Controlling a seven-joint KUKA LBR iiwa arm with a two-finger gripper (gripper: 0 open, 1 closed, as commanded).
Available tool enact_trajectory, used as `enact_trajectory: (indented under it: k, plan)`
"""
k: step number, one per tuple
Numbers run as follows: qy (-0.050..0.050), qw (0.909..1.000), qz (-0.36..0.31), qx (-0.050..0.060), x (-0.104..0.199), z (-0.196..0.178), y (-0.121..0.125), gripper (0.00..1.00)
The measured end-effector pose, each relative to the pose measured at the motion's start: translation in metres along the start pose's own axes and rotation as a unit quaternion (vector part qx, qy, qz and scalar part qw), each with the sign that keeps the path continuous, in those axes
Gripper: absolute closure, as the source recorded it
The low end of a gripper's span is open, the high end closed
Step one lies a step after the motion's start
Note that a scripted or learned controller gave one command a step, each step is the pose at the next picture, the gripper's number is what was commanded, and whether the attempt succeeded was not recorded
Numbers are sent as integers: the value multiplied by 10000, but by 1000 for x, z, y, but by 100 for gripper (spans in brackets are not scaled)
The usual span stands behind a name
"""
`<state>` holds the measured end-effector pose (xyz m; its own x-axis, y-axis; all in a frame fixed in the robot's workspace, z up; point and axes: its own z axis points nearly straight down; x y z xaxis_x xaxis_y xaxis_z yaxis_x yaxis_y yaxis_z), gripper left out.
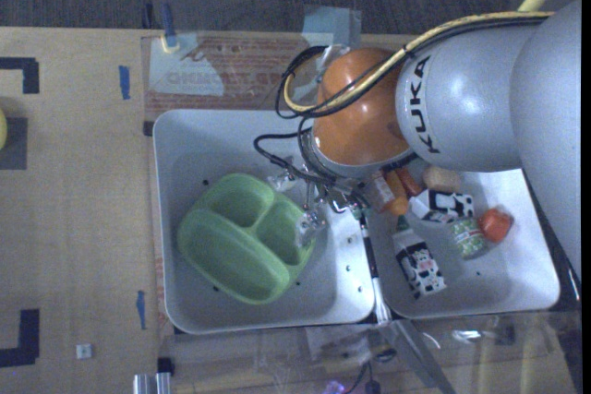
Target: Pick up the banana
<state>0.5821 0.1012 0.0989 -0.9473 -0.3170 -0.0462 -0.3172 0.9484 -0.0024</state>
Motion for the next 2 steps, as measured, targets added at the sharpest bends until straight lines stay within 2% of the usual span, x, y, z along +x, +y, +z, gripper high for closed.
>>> enact_trajectory:
  k: [1, 2]
  plan:
    - [-51, 10000, 18, -1, -3, -10, 0, 100]
    - [-142, 9989, 434, 70, 26, -6, 12, 100]
